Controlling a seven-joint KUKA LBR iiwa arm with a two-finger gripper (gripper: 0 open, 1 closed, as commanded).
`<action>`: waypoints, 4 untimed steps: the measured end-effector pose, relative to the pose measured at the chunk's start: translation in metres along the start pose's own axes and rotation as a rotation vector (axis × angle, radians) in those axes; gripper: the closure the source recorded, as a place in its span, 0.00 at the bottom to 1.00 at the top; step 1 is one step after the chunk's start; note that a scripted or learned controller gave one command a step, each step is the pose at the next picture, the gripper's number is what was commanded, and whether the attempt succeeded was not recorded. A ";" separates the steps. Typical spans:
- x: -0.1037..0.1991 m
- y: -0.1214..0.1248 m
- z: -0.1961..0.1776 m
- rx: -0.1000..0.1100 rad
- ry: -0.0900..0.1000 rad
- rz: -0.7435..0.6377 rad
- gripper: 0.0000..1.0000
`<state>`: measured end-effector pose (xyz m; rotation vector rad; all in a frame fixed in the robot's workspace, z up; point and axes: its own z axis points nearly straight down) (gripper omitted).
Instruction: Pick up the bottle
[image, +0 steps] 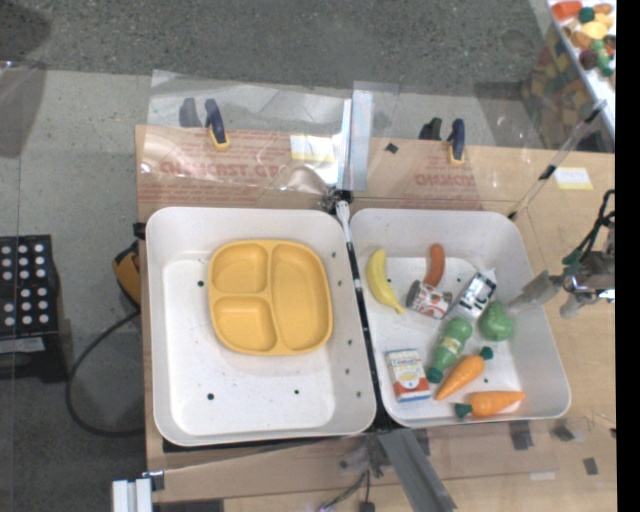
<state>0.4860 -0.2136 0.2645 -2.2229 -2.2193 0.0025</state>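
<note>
White plastic is making up both shallow bins, lying side by side on the bench. Across the left bin (180, 400), a yellow divided tray (270, 297) is taking up the middle, its three compartments facing up. Inside the right bin (540, 370), a cluster of small things is sitting toward the centre and six o'clock.

At the bin's middle, the green bottle (451, 349) is lying on its side, slanting from twelve-to-one o'clock down to seven o'clock; its body is showing bright green with a paler band around it. Just beside it at two o'clock, a green round vegetable (496, 323) is resting, and a black-and-white carton (477, 291) is lying at twelve o'clock. At the bottle's five o'clock, a carrot (461, 376) is touching or nearly touching its lower end, with a second carrot (490, 404) below. A small white box (406, 373) is sitting at eight o'clock, a red-and-white can (428, 299) at eleven o'clock, a banana (381, 280) farther at ten o'clock, and a sausage (434, 265) above.

At three o'clock of the bin, the gripper (580, 290) is hanging outside the bin's rim, well apart from the bottle; whether it is open or closed I cannot tell.
</note>
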 end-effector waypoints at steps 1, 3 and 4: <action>0.055 0.018 0.105 0.002 0.001 -0.162 0.00; 0.074 0.012 0.155 -0.011 0.001 -0.279 1.00; 0.134 0.028 0.073 0.001 -0.001 -0.130 1.00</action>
